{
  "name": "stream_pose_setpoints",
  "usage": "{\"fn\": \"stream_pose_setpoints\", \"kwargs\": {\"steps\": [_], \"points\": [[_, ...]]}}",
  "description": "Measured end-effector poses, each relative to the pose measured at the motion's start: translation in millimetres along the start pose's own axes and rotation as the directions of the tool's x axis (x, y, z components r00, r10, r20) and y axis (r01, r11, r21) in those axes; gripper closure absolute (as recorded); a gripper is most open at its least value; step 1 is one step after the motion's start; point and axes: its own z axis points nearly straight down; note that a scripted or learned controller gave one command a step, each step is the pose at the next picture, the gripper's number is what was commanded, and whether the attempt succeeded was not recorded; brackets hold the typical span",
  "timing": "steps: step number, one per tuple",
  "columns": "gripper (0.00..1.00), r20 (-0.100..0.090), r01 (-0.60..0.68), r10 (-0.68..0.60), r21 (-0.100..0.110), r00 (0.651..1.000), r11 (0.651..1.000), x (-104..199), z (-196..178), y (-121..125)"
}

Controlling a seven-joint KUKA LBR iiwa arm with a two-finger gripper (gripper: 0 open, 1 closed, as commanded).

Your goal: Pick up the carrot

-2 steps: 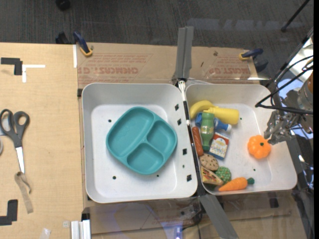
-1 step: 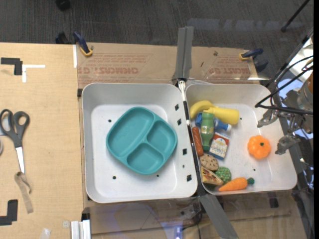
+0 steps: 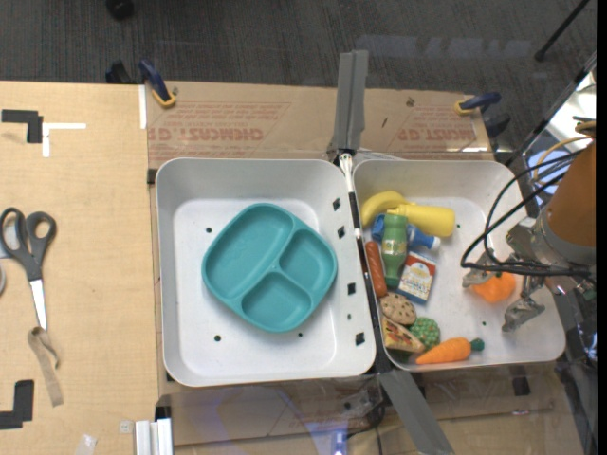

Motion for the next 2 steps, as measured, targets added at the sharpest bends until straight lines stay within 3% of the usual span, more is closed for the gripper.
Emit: {"fn": "stream_pose_setpoints", "kwargs": {"steps": [1,2], "points": [[0.0,-0.001,-0.079,0.079,-0.001,0.997,0.997,23.6,0.5,19.4],[0.0,0.0,0.276,-0.276,-0.003,0.961,0.961,-10.7,0.9,67.2]]}}
